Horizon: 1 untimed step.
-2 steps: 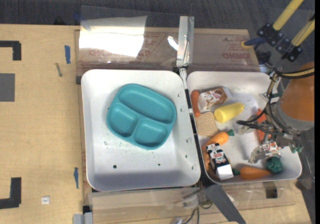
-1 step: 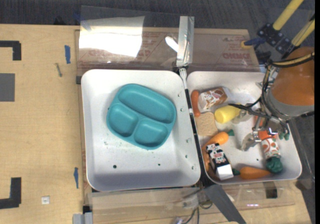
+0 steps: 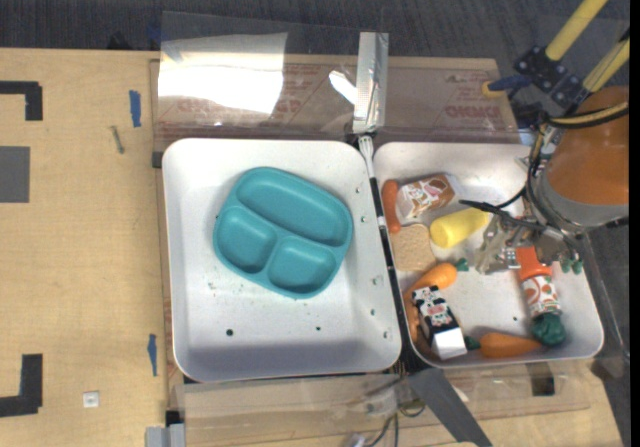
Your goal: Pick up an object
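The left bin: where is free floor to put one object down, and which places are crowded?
In the left bin, bare floor runs along the near edge below the teal divided plate, and in a narrower strip at its left. The right bin is crowded: the carrot, the yellow piece and the cow-print carton lie close together, and the gripper sits among them.

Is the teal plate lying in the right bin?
No, the teal plate lies alone in the left bin; the right bin holds the toy foods.

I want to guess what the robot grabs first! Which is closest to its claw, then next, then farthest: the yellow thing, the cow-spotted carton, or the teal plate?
Measured from the gripper:
1. Yellow thing, just left of it, right bin.
2. Cow-spotted carton, lower left, same bin.
3. Teal plate, over in the left bin.
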Tool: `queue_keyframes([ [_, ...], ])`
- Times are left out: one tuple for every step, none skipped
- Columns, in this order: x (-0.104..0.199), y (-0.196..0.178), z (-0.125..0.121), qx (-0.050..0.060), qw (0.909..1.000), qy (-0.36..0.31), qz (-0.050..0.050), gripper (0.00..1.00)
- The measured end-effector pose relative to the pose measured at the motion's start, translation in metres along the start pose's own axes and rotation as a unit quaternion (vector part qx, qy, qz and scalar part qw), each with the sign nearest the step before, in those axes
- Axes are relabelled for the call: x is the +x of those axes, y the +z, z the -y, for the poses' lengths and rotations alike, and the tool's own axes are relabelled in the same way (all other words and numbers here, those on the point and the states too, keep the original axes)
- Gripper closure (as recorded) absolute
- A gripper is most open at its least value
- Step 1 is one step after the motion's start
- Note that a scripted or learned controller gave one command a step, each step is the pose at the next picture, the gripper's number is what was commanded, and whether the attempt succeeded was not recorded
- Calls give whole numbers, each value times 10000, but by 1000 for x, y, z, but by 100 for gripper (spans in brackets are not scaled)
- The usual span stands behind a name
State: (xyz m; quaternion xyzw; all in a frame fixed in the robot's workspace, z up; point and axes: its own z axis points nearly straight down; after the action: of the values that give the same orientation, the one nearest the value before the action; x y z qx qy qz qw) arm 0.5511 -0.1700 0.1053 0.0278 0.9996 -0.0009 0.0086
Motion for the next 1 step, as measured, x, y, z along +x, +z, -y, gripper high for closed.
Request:
queue_keyframes([
  [0, 1, 0, -2, 10000, 0, -8, 0],
])
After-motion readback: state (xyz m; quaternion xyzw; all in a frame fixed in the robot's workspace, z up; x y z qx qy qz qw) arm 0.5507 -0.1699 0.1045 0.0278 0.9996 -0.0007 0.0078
